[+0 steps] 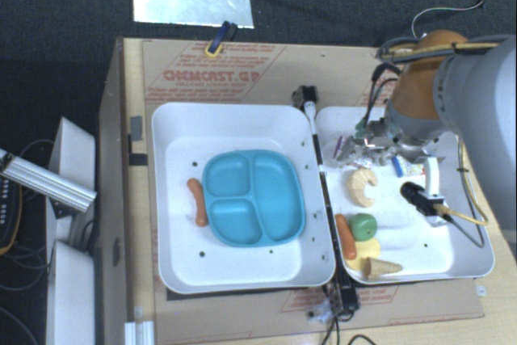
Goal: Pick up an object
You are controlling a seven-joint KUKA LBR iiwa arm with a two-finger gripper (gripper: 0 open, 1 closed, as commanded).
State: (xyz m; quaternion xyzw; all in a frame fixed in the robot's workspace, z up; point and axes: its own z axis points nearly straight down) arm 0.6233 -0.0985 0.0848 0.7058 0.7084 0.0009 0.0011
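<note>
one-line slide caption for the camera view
Grey arm's gripper hovers over right white bin above a cream croissant; left white bin holds a blue divided plate.

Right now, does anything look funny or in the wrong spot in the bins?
One thing: an orange sausage lies on the left bin's floor beside the blue divided plate, not in it. The plate sits slightly askew. The right bin's toys lie loosely scattered; nothing looks spilled or broken.
</note>
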